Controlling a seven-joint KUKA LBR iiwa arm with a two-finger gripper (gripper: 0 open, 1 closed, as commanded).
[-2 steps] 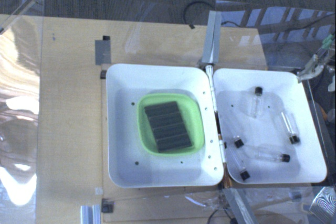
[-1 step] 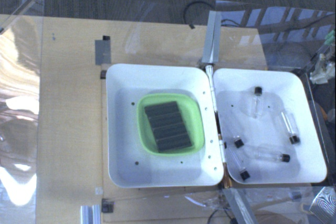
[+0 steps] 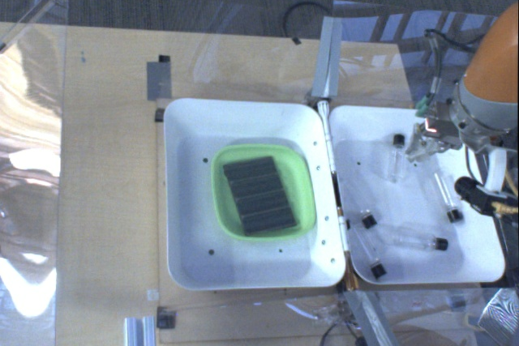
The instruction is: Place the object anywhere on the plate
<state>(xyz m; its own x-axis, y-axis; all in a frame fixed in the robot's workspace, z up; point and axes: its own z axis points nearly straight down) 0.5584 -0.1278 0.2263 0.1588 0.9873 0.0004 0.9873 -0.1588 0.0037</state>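
Observation:
A dark grey ridged block (image 3: 259, 194) lies flat on the green square plate (image 3: 221, 174) in the middle of the left bin (image 3: 182, 174). The block is turned slightly off the plate's edges. My gripper (image 3: 423, 143) hangs over the upper right part of the right bin (image 3: 357, 126), far to the right of the plate and block. It is under the grey wrist and the orange band (image 3: 495, 61). Nothing of the block is near it.
Several clear tubes with black caps lie in the right bin, such as one (image 3: 396, 162) just left of the gripper, one (image 3: 444, 194) below it and one (image 3: 418, 240) near the front. A grey post (image 3: 327, 61) stands behind the bins' junction.

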